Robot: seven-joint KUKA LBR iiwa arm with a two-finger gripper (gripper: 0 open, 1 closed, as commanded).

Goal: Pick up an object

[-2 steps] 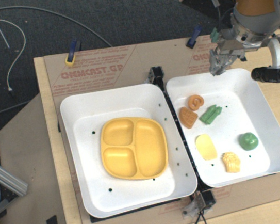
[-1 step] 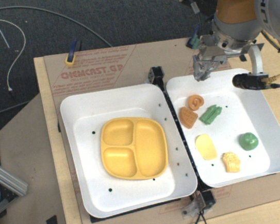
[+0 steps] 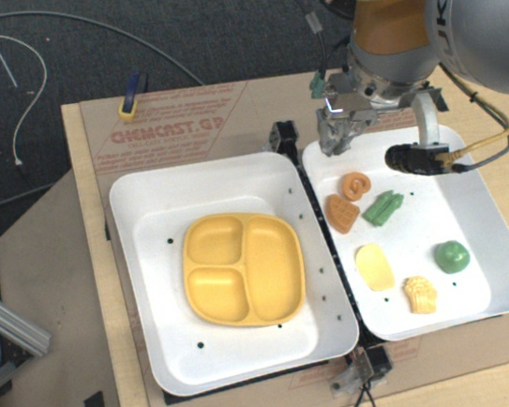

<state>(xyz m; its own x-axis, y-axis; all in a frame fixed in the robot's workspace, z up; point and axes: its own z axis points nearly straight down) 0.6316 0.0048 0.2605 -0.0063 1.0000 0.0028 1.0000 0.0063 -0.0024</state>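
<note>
My gripper [image 3: 335, 138] hangs over the far left corner of the right bin [image 3: 489, 220], with nothing seen in it. Just in front of it lie an orange spiral piece [image 3: 357, 184] and an orange-brown piece [image 3: 341, 213]. A green pickle-like toy [image 3: 383, 208] lies to their right. Nearer the front are a pale yellow piece [image 3: 374, 266], a round green toy [image 3: 452, 256] and a yellow corn toy [image 3: 421, 294].
The left bin [image 3: 126, 203] holds a yellow divided plate [image 3: 243, 268]. A black part on the arm [image 3: 417, 159] juts over the right bin's far side. A blue clip [image 3: 132, 95] sits on the cardboard's far edge, and a white cable [image 3: 26, 99] lies on the dark floor.
</note>
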